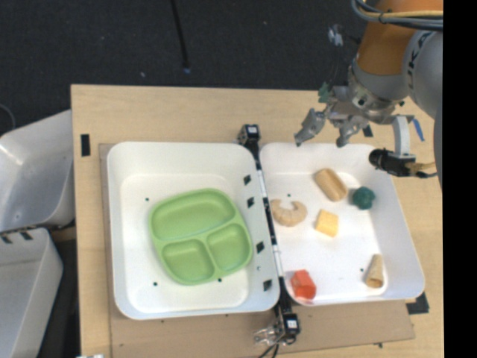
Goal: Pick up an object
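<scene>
Gripper: the gripper (pixel 326 130) hangs above the far rim of the right bin (pixel 395 271), its two fingers spread wide with nothing between them.
Arm: grey with an orange band, reaching in from the right side of the view, wrist over the far right of the tabletop (pixel 186 110).
Nearest candidate: the bread roll (pixel 330 184), lying in the far half of the right bin, toward the camera from the gripper and about in line with it.
Long axis of the roll: slanted, running from far-left to near-right in the view; a grasp across its short side looks the likelier fit.
Other items in the right bin: a dark green ball (pixel 363 198) just beside the roll on its right, a yellow cheese cube (pixel 326 223), a pale curled pastry piece (pixel 288 212) near the divider, a red block (pixel 302 285) at the near-left corner, a tan cone (pixel 374 271) at the near right.
Left bin (pixel 127 289): holds a green divided plate (pixel 200 235), well apart from the gripper.
Judgement: no grasp is made yet; the next move calls for a short travel toward the camera and then a descent.
</scene>
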`<action>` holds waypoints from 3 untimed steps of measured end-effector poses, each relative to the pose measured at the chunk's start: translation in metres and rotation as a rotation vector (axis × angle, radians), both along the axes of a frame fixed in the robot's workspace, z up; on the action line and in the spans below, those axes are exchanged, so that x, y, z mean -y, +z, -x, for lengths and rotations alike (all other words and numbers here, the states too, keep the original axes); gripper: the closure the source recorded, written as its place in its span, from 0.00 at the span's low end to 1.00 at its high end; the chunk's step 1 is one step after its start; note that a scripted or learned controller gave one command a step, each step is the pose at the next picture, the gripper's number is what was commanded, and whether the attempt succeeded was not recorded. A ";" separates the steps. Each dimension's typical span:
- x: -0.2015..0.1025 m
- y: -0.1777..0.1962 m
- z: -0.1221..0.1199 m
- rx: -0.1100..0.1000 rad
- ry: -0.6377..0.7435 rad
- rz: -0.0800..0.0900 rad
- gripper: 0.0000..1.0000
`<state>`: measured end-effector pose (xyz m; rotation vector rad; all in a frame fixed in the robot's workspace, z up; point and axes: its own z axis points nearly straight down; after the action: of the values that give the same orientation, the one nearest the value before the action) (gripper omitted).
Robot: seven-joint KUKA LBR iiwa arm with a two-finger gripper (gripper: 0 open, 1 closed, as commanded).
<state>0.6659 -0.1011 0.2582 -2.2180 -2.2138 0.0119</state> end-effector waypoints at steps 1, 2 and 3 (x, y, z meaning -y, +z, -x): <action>0.000 0.008 -0.002 0.013 0.002 0.000 0.00; 0.011 -0.049 -0.001 0.008 0.001 0.003 0.00; 0.012 -0.091 -0.003 0.008 0.001 0.002 0.00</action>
<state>0.6687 -0.1128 0.1671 -2.2227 -2.2198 0.0049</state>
